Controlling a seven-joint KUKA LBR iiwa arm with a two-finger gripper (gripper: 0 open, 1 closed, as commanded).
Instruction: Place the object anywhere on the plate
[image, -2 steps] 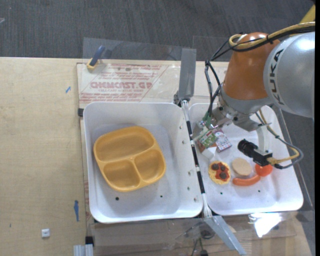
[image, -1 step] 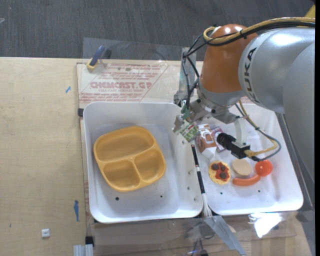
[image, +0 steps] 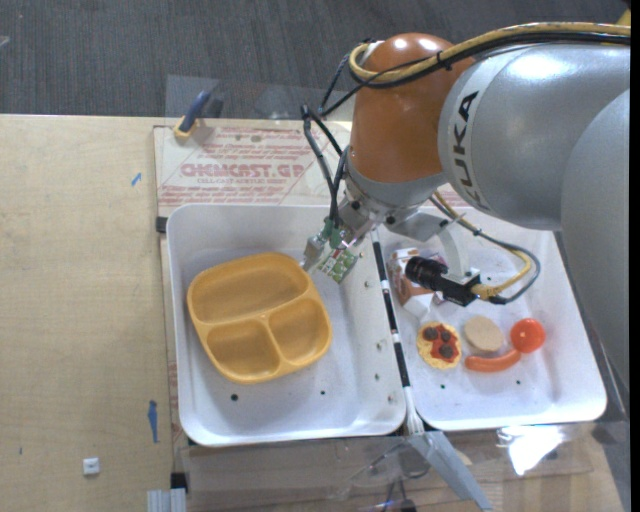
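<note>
My end effector (image: 335, 250), grasping a small green object (image: 341, 262), hangs just beside the plate (image: 258, 316) at its upper right rim; I should advance over a compartment before releasing.

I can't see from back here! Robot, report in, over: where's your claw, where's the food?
Gripper over left bin, at yellow plate rim. Tomato, sausage, toy pizza in right bin. Nothing on plate.
</note>
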